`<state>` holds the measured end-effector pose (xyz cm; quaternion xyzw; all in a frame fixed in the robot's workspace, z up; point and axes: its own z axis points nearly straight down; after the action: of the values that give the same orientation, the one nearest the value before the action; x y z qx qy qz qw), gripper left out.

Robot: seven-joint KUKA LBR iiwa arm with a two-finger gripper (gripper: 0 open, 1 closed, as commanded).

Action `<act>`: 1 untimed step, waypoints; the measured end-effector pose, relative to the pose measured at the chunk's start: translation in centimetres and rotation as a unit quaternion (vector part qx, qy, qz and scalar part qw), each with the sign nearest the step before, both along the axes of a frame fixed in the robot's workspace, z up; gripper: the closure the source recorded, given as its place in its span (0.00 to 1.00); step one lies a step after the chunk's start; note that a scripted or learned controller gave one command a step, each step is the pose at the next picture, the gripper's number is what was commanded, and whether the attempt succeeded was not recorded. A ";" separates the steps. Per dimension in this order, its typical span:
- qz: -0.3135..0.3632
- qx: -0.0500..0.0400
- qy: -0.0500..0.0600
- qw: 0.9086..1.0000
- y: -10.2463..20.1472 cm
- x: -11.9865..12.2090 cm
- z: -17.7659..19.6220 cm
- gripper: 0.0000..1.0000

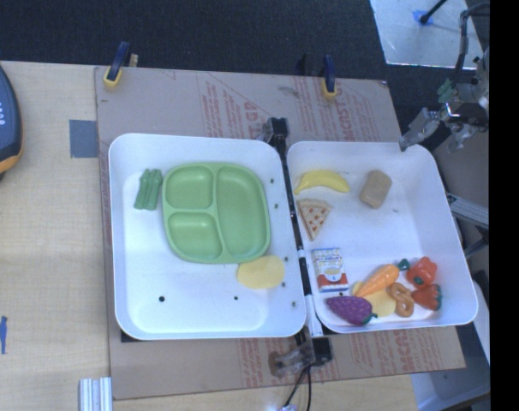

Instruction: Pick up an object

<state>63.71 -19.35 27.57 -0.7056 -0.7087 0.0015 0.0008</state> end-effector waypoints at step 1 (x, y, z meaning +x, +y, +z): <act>0.000 0.001 0.006 1.000 -1.8 -1.6 -14.1 0.00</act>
<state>62.12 -21.17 13.45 -0.7058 -0.7084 0.0047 0.0055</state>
